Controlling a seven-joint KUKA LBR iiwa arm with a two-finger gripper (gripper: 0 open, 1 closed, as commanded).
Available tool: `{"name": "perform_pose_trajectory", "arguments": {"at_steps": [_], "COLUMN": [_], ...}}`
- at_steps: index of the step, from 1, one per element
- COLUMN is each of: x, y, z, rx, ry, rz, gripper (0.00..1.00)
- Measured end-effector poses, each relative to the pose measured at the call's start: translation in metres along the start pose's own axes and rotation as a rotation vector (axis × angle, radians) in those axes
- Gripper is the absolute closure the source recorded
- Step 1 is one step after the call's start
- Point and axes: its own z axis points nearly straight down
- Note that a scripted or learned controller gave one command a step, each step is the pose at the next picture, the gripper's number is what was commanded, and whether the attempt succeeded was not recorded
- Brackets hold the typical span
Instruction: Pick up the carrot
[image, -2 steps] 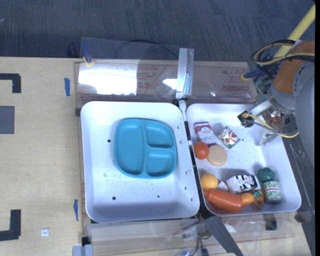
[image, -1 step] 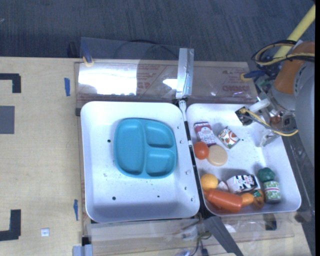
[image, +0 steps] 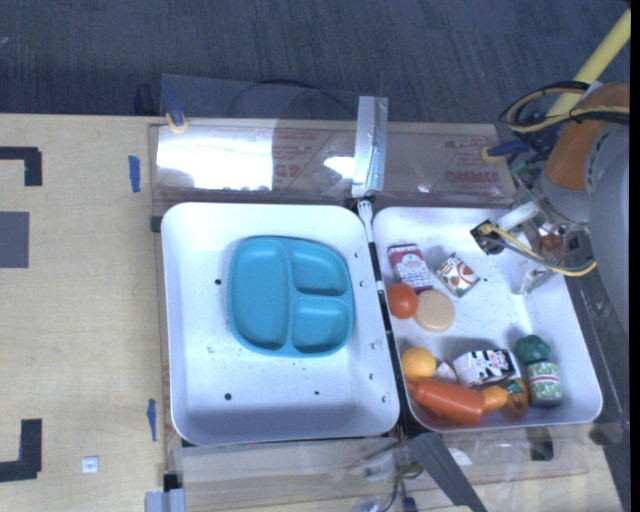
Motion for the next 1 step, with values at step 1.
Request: {"name": "perform_pose_trajectory", "arguments": {"at_steps": [1], "x": [0.0008], "y": [0.0037], "z": [-0.0001], "rx": [0.010], "ry": [-0.001], "rz": [0.050], "gripper": [0.00]}}
